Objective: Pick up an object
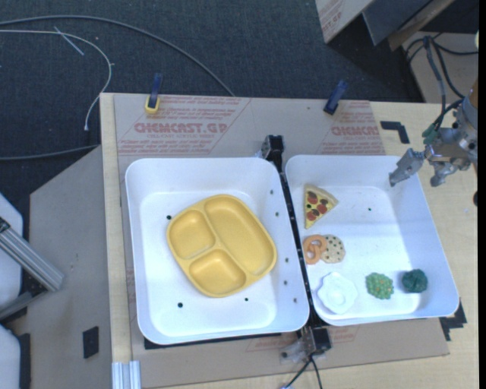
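Dark carpet floor [228,45] behind wooden bench [121,137]; thin cable [106,64] loops across carpet; cardboard box [342,17] beyond bench's far-right corner.

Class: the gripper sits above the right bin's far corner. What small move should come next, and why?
Probably lower toward the pizza slice, the nearest toy. The gripper hangs open over the right bin, nothing between its fingers.
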You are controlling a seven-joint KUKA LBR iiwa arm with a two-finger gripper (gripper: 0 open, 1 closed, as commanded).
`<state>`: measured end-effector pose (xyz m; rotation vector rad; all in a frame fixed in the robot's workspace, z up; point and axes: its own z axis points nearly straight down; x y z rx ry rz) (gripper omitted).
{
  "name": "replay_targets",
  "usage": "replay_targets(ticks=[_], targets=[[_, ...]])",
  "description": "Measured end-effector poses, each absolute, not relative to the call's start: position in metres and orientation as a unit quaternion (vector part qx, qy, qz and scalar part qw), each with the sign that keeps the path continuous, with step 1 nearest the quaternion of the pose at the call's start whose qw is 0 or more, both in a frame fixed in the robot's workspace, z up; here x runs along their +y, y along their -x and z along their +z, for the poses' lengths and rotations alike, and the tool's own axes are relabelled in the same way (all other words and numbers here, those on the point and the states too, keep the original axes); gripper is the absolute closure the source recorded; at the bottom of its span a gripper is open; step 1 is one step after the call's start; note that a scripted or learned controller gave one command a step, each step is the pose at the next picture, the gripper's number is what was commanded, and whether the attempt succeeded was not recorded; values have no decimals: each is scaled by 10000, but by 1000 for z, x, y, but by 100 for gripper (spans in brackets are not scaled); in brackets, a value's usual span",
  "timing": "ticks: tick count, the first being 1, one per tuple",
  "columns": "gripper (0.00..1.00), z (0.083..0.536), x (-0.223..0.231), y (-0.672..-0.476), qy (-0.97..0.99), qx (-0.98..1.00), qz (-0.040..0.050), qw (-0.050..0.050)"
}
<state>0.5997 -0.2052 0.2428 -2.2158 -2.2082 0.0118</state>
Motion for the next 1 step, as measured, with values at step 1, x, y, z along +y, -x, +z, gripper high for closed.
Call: replay_targets(ticks=[1], targets=[[0, 251, -204, -602, 7069, -7073, 0, 5]])
